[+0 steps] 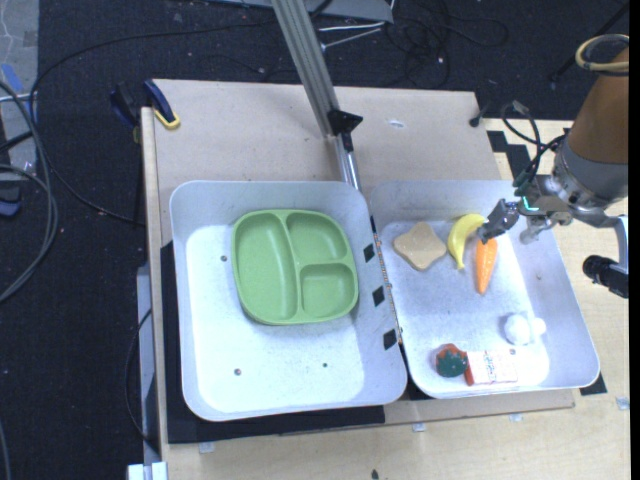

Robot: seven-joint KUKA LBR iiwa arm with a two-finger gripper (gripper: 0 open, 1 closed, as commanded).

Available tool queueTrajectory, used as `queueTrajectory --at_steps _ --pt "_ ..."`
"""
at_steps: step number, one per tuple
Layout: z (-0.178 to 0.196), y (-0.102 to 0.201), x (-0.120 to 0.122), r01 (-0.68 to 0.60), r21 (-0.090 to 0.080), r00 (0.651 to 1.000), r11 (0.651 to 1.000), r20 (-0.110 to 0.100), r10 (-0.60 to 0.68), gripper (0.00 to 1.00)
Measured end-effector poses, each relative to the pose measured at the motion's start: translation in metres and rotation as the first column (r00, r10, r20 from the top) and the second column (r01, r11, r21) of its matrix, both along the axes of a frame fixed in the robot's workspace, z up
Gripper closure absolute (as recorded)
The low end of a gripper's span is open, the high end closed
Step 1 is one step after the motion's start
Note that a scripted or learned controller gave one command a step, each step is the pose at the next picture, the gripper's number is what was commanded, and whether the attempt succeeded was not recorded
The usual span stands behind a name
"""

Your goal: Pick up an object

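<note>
carrot (484, 265) | orange, lying flat | right bin (556, 298), far half | just beside banana (461, 238)

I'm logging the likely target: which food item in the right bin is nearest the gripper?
The orange carrot: its top end lies at the gripper; the yellow banana is just left, the bread farther off.

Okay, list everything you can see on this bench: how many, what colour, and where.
Left bin: one, white, bench's left half.
Right bin: one, white, beside it.
Divided plate: one, green, left bin.
Bread slice: one, tan, right bin, far-left part.
Banana: one, yellow, right of the bread.
Carrot: one, orange, beside the banana.
Lump: one, white, right bin.
Small toy: one, red and green, near edge.
Carton: one, red and white, beside that toy.
Arm: one, grey and orange, right.
Tool: one, dark, at the carrot's top.
</note>
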State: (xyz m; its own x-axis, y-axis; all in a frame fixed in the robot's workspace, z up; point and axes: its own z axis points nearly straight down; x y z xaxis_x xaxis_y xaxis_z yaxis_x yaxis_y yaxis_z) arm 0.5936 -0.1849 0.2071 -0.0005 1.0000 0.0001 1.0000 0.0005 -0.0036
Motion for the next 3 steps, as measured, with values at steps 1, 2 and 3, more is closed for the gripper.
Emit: queueTrajectory --at_steps 1,2,3 --pt "0.002 0.0 0.001 -0.001 -0.001 1.0 1.0 0.004 0.001 0.0" --pt "-0.054 0.007 -0.008 0.0 0.001 1.0 1.0 -0.001 0.0 0.0" --pt "-0.11 0.001 -0.011 0.001 0.0 1.0 1.0 -0.001 -0.001 0.0"
